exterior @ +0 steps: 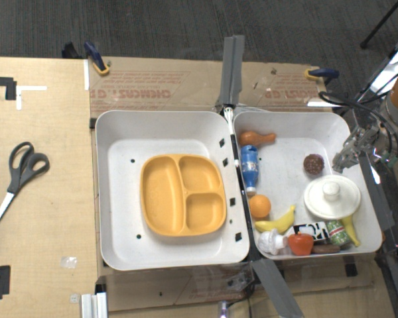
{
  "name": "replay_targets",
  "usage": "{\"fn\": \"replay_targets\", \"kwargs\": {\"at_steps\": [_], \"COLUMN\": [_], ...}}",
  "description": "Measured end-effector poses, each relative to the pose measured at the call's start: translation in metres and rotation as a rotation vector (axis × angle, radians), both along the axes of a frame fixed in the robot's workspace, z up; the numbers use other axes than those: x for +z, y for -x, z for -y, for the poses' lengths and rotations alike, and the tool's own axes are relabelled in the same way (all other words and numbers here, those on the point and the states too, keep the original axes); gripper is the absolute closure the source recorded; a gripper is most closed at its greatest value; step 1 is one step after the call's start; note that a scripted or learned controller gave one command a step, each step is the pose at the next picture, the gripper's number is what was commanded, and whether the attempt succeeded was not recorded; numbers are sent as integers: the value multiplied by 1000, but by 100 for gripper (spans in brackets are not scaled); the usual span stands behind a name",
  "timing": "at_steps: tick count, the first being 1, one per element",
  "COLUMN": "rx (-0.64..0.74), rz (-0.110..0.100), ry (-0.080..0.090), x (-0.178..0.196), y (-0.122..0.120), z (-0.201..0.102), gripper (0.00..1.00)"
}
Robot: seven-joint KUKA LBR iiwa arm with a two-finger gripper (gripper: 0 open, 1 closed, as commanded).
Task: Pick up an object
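White plastic bins are sitting side by side on the bench. The left bin (113, 197) is holding a yellow divided plate (184, 195), lying flat near its middle. The right bin (288, 121) is holding the clutter: a brown drumstick (257, 138) at the top left, a blue bottle (250, 168) lying below it along the left wall, an orange (259, 207), a banana (277, 222), a red tomato (301, 244) near the bottom edge, a dark ball (313, 164) and a white lidded pot (331, 198) toward the right. The gripper (350, 152) is hanging over the right wall of this bin, just above and right of the pot, apart from the ball. Nothing is showing between its tips, and I cannot tell how they are standing. Scissors (16, 173) are lying on the wood at far left.
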State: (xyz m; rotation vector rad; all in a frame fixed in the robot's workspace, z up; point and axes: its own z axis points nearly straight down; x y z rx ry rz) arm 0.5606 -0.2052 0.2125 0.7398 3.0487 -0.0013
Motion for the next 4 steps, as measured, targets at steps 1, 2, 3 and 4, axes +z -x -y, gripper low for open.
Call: {"fn": "replay_targets", "kwargs": {"at_steps": [1,2,3,4], "rx": [-142,-545,-994,-1009], "rz": [1,3,0,2], "ry": [-1,-2,-2,-3], "x": [-119,-118,40,-119], "y": [-48,-71,-99,-99], "z": [-12,-8,-20,-13], "gripper": [100,100,100,100]}}
